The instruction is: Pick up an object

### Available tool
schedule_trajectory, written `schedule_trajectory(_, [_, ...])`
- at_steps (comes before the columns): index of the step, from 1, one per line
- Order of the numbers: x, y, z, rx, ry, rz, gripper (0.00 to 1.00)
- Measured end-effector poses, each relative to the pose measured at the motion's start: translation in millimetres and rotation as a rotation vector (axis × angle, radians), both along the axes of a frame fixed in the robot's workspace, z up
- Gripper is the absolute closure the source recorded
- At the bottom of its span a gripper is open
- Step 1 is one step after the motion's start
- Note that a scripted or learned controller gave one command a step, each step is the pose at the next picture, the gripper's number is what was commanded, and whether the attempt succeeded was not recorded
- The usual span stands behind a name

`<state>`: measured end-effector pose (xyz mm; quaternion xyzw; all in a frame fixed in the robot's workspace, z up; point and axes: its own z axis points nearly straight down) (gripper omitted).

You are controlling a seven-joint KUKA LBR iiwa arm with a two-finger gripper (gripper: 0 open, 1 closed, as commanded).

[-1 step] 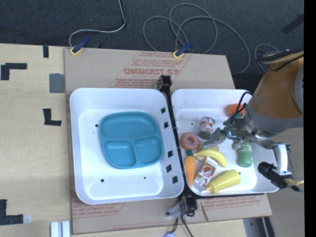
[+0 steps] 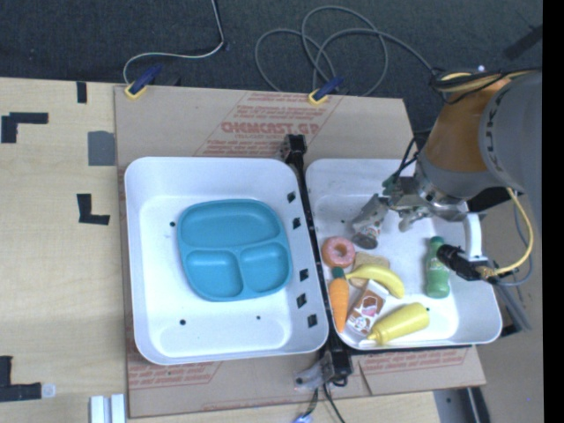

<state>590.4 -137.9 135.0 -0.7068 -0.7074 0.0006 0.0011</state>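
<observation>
Right bin, lower half: the candidates lie in a tight cluster: a pink frosted doughnut (image 2: 337,253), a yellow plastic banana (image 2: 379,278), an orange plastic carrot (image 2: 338,300), a small printed carton (image 2: 364,310), a yellow squeeze bottle (image 2: 402,322) on its side, and a green plastic bottle (image 2: 436,271) a little apart toward the right wall.
Nearest thing to me: the doughnut, just below and left of my tip; the banana touches or nearly touches it.
My gripper (image 2: 368,228): low over the upper half of the right white bin (image 2: 335,176), nothing visibly between the fingers; I cannot tell whether they are apart or together.
Step in hand, as I judge it: closing in on one item, not yet grasping.
How to do it well: choose one target and centre on it; the doughnut and carrot crowd each other, so I should come straight down with fingers across the narrow side. The green bottle is freer of neighbours and may be the cleaner pick.
Risk: nudging the cluster and clamping two things, or none.
Left bin (image 2: 150,183): holds a blue three-compartment plastic tray (image 2: 233,248), well apart from my work.
</observation>
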Motion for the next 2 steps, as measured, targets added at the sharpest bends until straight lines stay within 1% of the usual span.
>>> schedule_trajectory(1, [11.3,8.5,-43.3,0.000,0.001,0.000,0.00])
schedule_trajectory(2, [11.4,9.4,-34.1,0.000,0.001,0.001,1.00])
